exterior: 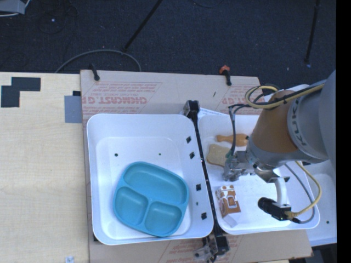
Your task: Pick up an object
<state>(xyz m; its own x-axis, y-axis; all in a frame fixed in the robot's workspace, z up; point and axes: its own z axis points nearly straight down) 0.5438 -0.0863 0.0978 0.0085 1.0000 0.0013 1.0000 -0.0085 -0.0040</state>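
1. Tan flat piece (217, 155) in right bin (307, 226), touching claw (232, 170) on its left, far side.
2. Brown-and-white packet (228, 200) just nearer than claw, long axis running near-to-far.
3. Cannot tell claw's state; nothing seen between its tips.

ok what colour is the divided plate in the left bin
Light blue, plain all over; the divided plate shows clearly in the camera view.
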